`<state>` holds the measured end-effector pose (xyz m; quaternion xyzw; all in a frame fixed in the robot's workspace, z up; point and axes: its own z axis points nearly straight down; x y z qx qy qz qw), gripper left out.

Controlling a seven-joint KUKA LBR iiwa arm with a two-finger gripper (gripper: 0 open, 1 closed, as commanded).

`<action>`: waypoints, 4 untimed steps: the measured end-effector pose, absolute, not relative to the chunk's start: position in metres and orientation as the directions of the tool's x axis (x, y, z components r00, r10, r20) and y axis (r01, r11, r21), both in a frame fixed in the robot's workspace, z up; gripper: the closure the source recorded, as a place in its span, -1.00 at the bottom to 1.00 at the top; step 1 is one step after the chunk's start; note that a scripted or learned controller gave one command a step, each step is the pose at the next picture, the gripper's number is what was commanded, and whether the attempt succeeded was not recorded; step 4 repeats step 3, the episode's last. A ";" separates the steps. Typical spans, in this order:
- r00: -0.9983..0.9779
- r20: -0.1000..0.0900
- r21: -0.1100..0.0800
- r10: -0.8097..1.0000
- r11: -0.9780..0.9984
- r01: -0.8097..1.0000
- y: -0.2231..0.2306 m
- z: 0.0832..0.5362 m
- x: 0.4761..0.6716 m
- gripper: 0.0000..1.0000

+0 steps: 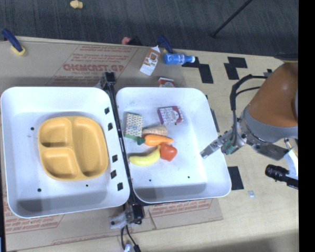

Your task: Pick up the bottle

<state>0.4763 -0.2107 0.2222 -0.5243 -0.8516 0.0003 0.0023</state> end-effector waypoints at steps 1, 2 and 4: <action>-0.066 0.000 -0.001 0.998 0.066 0.998 -0.211 0.225 0.476 1.00; -0.420 0.000 -0.001 0.908 0.420 0.908 -0.211 0.233 0.477 1.00; -0.050 0.000 -0.001 0.999 0.050 0.999 -0.211 0.243 0.477 1.00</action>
